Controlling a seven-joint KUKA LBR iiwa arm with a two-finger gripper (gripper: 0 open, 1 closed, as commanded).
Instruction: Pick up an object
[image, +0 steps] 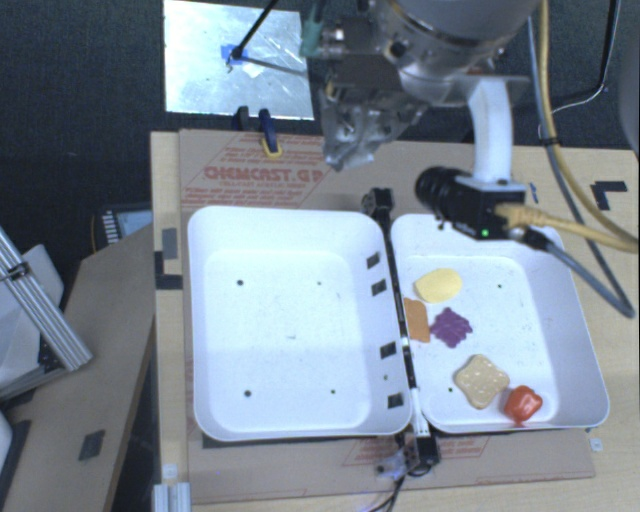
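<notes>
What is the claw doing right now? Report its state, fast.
Claw: cannot be told. It hangs above the bench behind the bins, away from the toys in the right bin.

In the right bin (585, 330) lie five loose things: a pale yellow disc (438, 285) farthest back, an orange slab (416, 321) by the left wall, purple grapes (452, 327) beside it, tan toast (481, 380), and a red piece (522, 403) touching the toast.
</notes>
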